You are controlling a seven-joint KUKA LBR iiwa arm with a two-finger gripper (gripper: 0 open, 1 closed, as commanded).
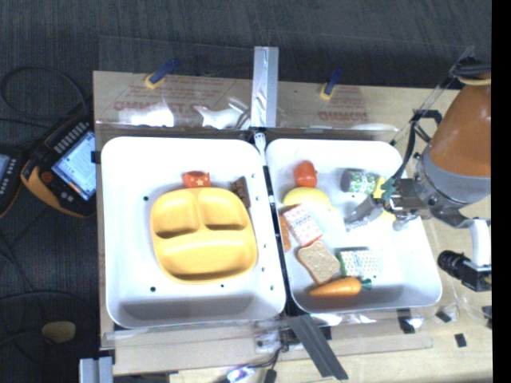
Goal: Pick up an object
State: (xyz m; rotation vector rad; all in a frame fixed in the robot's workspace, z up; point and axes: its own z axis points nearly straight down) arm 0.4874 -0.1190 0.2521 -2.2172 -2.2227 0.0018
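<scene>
Slanted overhead view of both bins (112,214)

Pretty even overhead light, white bins (184,154) a bit blown out, soft shadows, dark floor (239,10) murky, whole frame slightly soft.

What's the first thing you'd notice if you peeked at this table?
The big yellow tray fills the middle of the left bin. Next comes the right bin, crowded with toy food such as an orange carrot at its near edge. The arm's tool reaches in from the right.
</scene>
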